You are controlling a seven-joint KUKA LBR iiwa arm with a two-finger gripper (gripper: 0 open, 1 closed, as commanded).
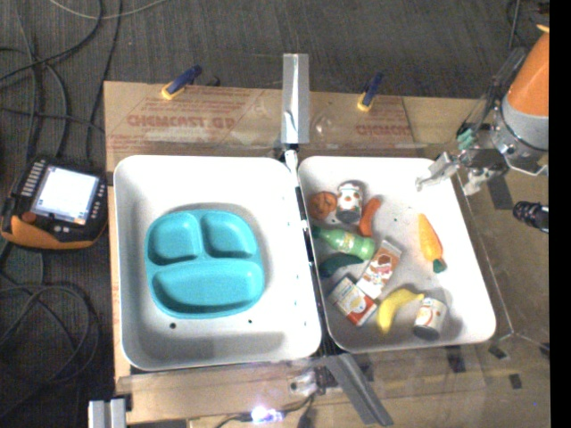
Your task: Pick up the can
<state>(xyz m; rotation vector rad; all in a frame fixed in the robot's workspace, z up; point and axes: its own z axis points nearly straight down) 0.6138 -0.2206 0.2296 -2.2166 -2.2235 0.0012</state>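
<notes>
A small silver can [351,199] with a red label stands near the back left of the right bin [473,266], among other toy food. A second small can [430,316] lies on its side at the bin's front right, beside a banana [395,308]. My gripper [449,176] hangs above the bin's back right corner, well to the right of the standing can and far behind the lying one. Its fingers are open with nothing between them.
The right bin also holds an orange fruit [323,205], a red pepper [370,212], a green bottle [343,242], two cartons [379,270], and a carrot [431,241]. The left bin [134,194] holds a blue divided plate [207,261]. A handheld pendant [53,201] lies off the bench at left.
</notes>
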